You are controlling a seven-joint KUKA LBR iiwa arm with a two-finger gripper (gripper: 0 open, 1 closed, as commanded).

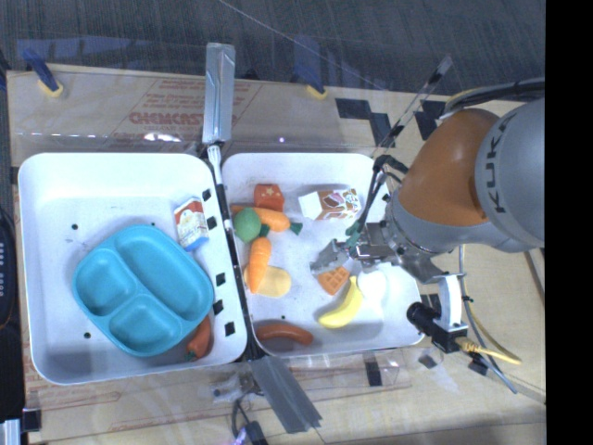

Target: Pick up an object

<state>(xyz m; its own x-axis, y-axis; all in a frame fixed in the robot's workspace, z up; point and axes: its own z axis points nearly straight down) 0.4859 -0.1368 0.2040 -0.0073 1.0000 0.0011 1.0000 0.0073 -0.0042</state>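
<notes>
Pincer (335,256) on my grey arm reaches in from the right, low over the right bin (306,167), just above the waffle (335,279) and banana (341,308), and I cannot tell how it is set.

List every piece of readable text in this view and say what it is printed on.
"KU" reads on the grey arm, in dark letters cut by the edge.
"CHEMCAST", likely, in red on the board behind the bins; the lines above it are too blurred.
Prints on the small carton and the snack box are too small to read.
</notes>
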